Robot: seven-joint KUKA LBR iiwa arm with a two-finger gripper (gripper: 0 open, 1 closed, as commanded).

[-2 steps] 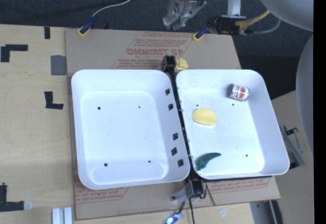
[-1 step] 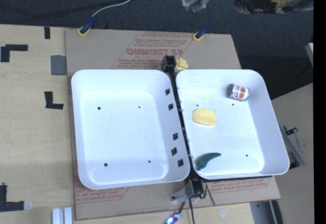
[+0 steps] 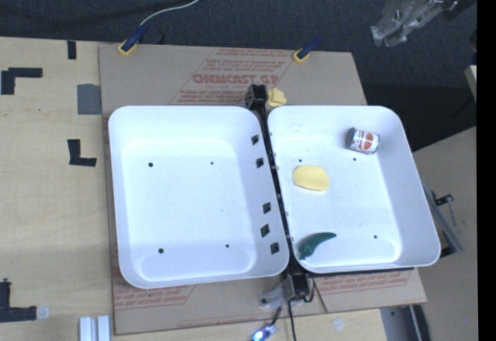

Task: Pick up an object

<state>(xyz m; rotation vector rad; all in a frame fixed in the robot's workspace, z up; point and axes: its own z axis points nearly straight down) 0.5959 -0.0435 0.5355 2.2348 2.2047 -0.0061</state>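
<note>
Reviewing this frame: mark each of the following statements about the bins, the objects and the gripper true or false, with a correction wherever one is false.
1. The small red and white can lies in the right white bin. True.
2. The yellow oval object sits in the left white bin. False: it is in the right bin, near the middle.
3. The dark green curved object lies near the right bin's front edge. True.
4. The gripper is down inside the right bin. False: it hangs at the top right of the view, beyond the bins, over the dark floor.
5. The can touches the yellow oval. False: bare bin floor separates them.
</note>
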